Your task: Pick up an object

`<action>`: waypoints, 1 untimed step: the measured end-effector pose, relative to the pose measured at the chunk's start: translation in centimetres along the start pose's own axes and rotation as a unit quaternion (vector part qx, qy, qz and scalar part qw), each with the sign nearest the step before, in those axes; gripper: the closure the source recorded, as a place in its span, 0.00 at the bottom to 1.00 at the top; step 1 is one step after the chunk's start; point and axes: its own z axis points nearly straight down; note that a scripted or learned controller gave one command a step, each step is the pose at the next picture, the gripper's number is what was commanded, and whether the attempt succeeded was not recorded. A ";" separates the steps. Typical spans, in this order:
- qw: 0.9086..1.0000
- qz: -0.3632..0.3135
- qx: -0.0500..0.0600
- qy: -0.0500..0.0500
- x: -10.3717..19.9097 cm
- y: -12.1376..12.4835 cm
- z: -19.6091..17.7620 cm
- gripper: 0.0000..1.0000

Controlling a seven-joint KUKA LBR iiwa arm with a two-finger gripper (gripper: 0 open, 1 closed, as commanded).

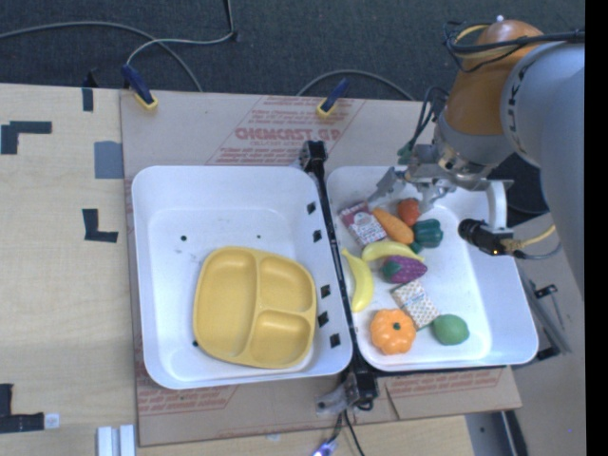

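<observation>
The right bin (494,293) holds several toy foods. Near its back lie a red-and-white packet (361,224), an orange carrot (392,226), a small red piece (408,209) and a green pepper (428,233). Further forward are two yellow bananas (362,281), a purple eggplant (404,270), a checkered packet (416,303), an orange pumpkin (393,331) and a green lime (450,329). My gripper (408,190) hangs over the back of this bin, open, its fingers spread either side of the red piece and just above it. Nothing is between the fingers.
The left bin (171,217) holds a yellow compartment tray (255,307). A black divider clamp (313,155) sits where the two bins meet. Cables run over the dark floor at the back. The arm's grey body crosses the right bin's far right corner.
</observation>
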 end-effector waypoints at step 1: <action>1.000 0.001 -0.002 -0.001 -4.4 2.8 8.6 0.00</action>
